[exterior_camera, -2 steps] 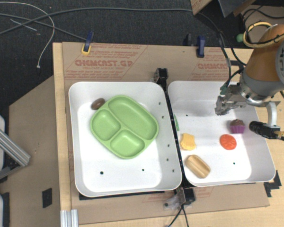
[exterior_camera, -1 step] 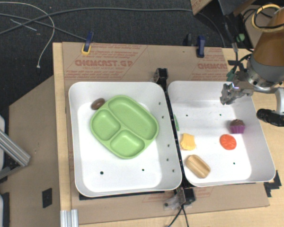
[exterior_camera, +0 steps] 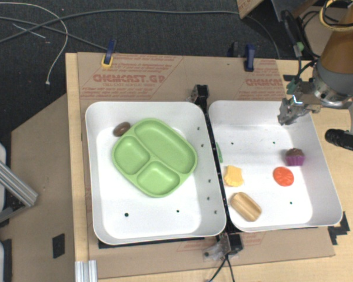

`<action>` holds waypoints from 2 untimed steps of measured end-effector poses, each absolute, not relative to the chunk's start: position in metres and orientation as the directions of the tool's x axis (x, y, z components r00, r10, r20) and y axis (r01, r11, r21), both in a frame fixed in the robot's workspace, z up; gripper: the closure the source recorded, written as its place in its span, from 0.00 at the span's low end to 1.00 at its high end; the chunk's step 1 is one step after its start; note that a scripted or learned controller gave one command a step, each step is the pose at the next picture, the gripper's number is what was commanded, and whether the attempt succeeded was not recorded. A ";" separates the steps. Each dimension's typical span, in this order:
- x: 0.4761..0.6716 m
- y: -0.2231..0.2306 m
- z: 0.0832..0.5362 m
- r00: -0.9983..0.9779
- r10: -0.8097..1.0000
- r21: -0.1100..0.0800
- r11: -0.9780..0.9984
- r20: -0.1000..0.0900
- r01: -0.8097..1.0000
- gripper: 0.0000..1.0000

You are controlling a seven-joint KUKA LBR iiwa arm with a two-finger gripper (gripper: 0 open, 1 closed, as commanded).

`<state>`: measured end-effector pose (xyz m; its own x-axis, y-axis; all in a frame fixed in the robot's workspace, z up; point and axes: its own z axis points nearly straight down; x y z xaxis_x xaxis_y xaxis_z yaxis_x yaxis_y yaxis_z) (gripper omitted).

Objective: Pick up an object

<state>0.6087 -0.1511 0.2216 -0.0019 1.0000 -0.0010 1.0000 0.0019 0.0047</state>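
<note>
My two-finger gripper (exterior_camera: pixel 286 116), finger state indiscernible, hangs over the right shallow white bin (exterior_camera: pixel 253 122), above the purple toy cupcake (exterior_camera: pixel 295 156).

Two white bins sit side by side: the left bin (exterior_camera: pixel 100 216) and the right bin (exterior_camera: pixel 253 128). The left one holds one green divided plate (exterior_camera: pixel 155 156) with three compartments, and one small brown item (exterior_camera: pixel 122 128) just beside its upper left edge. The right one holds four items: one purple piece (exterior_camera: pixel 295 156), one red-orange piece (exterior_camera: pixel 283 176), one yellow piece (exterior_camera: pixel 233 175) and one tan bread-like piece (exterior_camera: pixel 246 206). Two blue clamps (exterior_camera: pixel 110 51) stand at the upper edge of the board.
</note>
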 end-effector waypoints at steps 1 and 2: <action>0.619 -0.093 0.214 -0.006 1.000 -0.001 0.006 0.002 1.000 1.00; 0.619 -0.043 0.215 -0.005 1.000 -0.002 0.005 0.002 1.000 1.00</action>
